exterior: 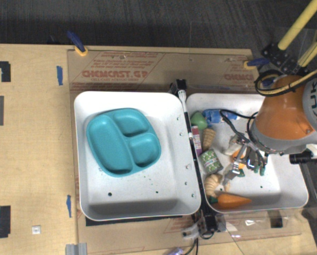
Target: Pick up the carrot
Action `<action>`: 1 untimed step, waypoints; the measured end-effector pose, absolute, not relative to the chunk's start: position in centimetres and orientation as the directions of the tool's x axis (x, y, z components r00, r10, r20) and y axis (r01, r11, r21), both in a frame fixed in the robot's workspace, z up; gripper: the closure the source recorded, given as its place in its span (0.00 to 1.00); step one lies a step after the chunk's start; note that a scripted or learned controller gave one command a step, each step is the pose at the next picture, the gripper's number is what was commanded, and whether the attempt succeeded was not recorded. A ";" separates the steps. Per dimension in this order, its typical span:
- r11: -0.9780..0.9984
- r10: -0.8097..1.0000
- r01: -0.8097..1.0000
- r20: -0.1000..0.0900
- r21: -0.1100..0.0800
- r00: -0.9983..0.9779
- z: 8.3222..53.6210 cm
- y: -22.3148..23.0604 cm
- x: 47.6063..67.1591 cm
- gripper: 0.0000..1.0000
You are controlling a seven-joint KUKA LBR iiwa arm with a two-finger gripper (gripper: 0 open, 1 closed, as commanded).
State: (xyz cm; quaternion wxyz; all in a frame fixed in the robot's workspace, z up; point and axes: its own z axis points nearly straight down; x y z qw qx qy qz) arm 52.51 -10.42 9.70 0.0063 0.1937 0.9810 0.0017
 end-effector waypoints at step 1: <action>0.926 0.378 0.378 -0.021 0.008 -0.926 10.8 -10.3 52.8 1.00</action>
